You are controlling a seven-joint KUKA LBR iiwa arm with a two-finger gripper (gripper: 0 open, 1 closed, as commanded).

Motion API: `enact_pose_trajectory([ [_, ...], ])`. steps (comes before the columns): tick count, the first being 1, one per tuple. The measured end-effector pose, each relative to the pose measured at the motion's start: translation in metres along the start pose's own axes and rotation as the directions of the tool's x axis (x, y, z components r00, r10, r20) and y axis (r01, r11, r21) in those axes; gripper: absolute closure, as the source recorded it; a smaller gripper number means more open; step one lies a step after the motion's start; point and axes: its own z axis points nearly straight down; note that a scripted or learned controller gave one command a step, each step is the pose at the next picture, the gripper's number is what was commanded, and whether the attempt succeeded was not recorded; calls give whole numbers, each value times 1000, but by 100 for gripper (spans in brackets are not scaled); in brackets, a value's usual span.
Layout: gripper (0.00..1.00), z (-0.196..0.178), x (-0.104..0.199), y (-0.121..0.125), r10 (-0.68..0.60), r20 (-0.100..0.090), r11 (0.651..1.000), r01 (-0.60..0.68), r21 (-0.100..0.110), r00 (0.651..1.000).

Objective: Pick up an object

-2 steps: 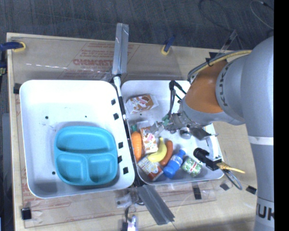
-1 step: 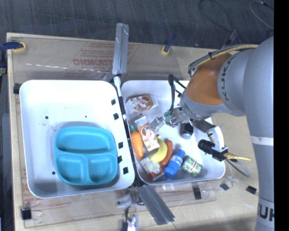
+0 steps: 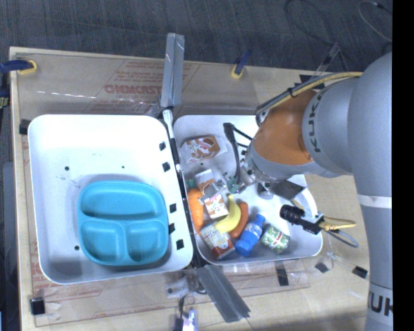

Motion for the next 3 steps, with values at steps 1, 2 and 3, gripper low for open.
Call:
enact_pose_trajectory([
  [1,0,13,-48,43,-4,-26,1000,5,18,1000],
  [2,0,-32,-64,53,-22,-27,1000,23,17,999],
  [3,0,2,-29,15,-254,-13,967,254,-4,967],
])
